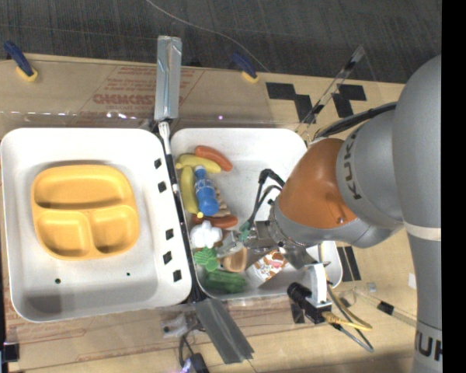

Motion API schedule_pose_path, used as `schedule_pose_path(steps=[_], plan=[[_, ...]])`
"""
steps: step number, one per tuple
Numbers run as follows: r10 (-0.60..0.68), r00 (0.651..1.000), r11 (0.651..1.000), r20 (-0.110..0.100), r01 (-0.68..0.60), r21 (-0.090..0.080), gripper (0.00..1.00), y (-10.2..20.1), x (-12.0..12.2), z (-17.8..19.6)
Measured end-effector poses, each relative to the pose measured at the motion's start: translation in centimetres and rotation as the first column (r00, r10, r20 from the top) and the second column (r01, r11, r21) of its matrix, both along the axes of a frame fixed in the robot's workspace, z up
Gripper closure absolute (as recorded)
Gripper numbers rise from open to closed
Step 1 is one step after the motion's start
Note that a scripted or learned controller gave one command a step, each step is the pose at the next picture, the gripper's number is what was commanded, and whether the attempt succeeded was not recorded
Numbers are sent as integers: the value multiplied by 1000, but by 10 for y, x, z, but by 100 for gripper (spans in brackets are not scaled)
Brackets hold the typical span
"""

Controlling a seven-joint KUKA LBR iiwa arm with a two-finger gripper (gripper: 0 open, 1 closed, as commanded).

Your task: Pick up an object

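— Bins first: what are they like?

— Two shallow white bins, smooth plastic with rounded corners, sit side by side on a sheet of brown cardboard (124, 84). The left bin (15, 286) carries a glossy yellow tray (84, 210), moulded into one long compartment and two smaller ones.

— And the things to pick from?

— They crowd the left half of the right bin (241, 138). A curved yellow banana (188, 191) lies along the wall, touching a small blue bottle (206, 196). Above them is a smooth orange-red sausage shape (213, 158). Lower down come a lumpy white piece (206, 233), some ridged green pieces (217, 278) and a shiny printed packet (268, 266).

— Where is the arm?

— The arm (373, 177), grey and rounded with its orange band, reaches in from the right over the right bin. Its gripper (245, 238) is down among the heap, between the white piece and the packet.

— Is it holding anything?

— I cannot tell. The wrist covers most of the gripper, so whether it is spread or closed is hidden, and nothing is plainly seen pinched in it.
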State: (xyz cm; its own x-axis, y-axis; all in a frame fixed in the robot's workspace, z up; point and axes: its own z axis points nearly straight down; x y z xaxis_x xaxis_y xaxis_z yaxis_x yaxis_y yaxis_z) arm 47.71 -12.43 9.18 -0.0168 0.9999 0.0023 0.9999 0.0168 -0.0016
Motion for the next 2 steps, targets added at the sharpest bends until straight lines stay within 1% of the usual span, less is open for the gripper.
schedule_pose_path(steps=[1, 2], plan=[[4, 1000, 1000, -1, -4, 0, 100, 0, 0, 9], [-326, 945, 945, 0, 326, -2, 100, 41, 23, 100]])
